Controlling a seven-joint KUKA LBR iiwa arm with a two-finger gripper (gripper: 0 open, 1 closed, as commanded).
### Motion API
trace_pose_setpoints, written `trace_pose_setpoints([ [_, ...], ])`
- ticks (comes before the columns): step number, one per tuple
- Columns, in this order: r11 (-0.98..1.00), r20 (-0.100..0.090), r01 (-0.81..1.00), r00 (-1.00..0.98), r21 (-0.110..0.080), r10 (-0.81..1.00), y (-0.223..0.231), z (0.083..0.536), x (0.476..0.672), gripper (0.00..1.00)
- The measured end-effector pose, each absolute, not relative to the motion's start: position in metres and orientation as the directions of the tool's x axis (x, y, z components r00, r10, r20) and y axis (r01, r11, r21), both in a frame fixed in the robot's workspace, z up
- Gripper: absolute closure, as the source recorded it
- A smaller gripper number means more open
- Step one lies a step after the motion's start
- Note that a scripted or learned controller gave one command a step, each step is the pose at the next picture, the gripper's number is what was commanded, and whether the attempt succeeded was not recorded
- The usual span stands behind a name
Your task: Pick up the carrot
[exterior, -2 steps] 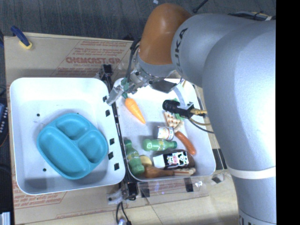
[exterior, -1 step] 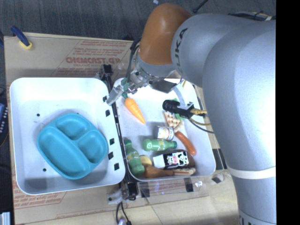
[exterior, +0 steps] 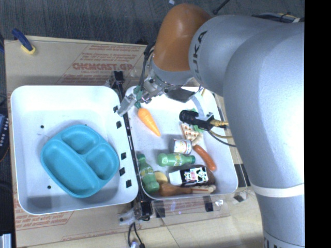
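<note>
Presently the two-finger gripper (exterior: 130, 101) sat at the far left corner of the right-hand shallow white bin (exterior: 227, 161), low over the divider between the two bins. Its metal tip pointed down and left. How far the pincer stood open could not be told; the parts blurred into one pale streak against the bin wall. Nothing was seen between them, so no hold recorded.

Just beside the pincer, below and to its right, lay the orange tapered plastic carrot (exterior: 148, 121). It lay on the bin floor, thick end nearest the pincer, point away toward the clutter. The green top was hard to separate from the greenish parts of the tool. Judged: the pincer was at or just short of the carrot's top, and the grasp was not yet made. The carrot lay in open floor, which left room for a descent.

Further out from the pincer, past the carrot tip: a small white can (exterior: 182, 146), a green plastic bottle (exterior: 176, 159) on its side, a red-orange sausage shape (exterior: 205, 157), a black-and-white carton (exterior: 192, 175), a brown wooden-looking utensil (exterior: 181, 190). These were heaped toward the near wall; edges overlapped and several items could not be named.

On the pincer's other side, across the divider, the left-hand white bin (exterior: 31, 107) held a blue sectioned plastic plate (exterior: 78, 160).

The grey arm (exterior: 258, 97) with its orange band (exterior: 178, 35) covered the right bin's right wall.
</note>
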State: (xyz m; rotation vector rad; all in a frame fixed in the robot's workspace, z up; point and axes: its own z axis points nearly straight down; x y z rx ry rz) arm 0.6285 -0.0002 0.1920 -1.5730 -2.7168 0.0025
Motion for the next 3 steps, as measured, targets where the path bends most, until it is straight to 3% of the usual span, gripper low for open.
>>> trace_pose_setpoints([
  [3,0.498,0.001,0.867,-0.498,-0.003,0.867,-0.0002,0.1920,0.6285,0.00],
])
